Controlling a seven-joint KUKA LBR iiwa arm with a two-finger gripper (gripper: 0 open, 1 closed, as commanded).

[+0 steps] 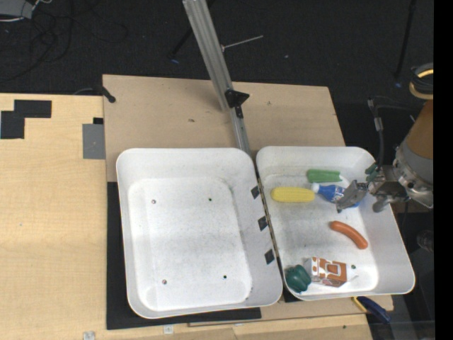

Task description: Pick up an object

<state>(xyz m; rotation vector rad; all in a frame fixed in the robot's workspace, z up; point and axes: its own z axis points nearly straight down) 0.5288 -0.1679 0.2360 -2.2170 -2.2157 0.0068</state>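
Observation:
The right bin (396, 261) holds several small objects. A green piece (323, 176) lies at the back, with a yellow corn cob (292, 195) and a blue and white item (330, 192) just in front of it. An orange sausage (348, 234) lies mid-bin. A brown and white carton (330, 270) and a dark green lump (298, 278) sit at the front. My gripper (363, 198) hangs over the bin's right side, open, with nothing between its fingers. Its left finger (346, 200) is right beside the blue and white item.
The left bin (141, 168) stands beside the right one, joined by black clips (262, 222). A grey metal rail (212, 55) slants up from the bins' back edge. The wooden bench extends to the left.

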